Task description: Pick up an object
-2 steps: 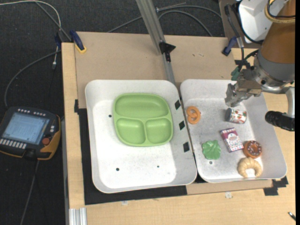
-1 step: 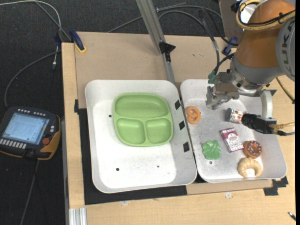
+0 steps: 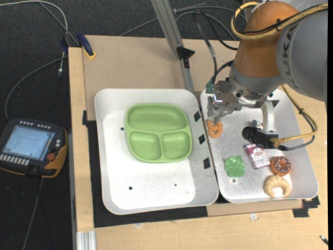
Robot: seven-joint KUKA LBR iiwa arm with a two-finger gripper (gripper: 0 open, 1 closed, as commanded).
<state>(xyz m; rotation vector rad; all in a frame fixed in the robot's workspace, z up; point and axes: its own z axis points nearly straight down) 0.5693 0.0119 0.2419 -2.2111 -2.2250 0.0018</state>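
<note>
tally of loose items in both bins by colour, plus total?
Green: 2, the divided plate in the left bin and a small leafy piece in the right bin.
Orange: 1, a small ring-shaped piece under the gripper.
Pink: 1, a small packet.
Brown: 1, a round doughnut.
Tan: 1, a croissant.
Total: 6.

I am viewing a tan bench that is carrying two shallow white bins side by side on black matting. The left bin and the right bin are touching along their inner edges. A blue-handled tool is lying at the bench's far left corner.
</note>
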